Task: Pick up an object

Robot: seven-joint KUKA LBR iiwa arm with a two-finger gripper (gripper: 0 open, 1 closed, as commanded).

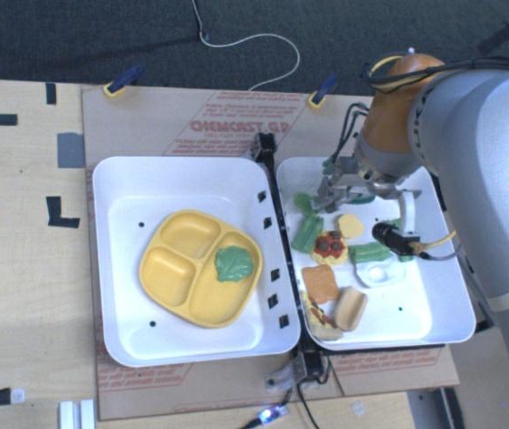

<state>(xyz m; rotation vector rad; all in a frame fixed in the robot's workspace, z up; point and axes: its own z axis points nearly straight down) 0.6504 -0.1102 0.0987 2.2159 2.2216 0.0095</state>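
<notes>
Arm: the grey arm is reaching in from the right of the frame, its orange band sitting above the wrist, upper right.
Gripper: the gripper (333, 193) is hanging low over the upper left part of the right bin (433, 315); whether it is open or closed, I cannot tell from this angle.
Nearest candidates: a green pod-shaped piece (308, 231) is lying just below the gripper, near the bin's left wall; a small pale yellow round piece (351, 227) is lying just beside it toward the right.
Other pieces: a red cluster (330, 245), a green block (370, 252), an orange toast-like slab (320, 283) and a tan bread-roll shape (351, 308) are crowding the lower left of the same bin.
Left bin: a yellow divided plate (178, 271) is resting in the left bin (120, 195), with a green leaf (234, 264) in one of its compartments.
Handling: these are looking like light, stiff toy foods, probably smooth and a little slippery.
Where to grip: the green pod is likely best taken across its narrow width near the middle, since the wall and neighbours are leaving little room.
Risk: a glancing contact could be nudging it against the wall.
</notes>
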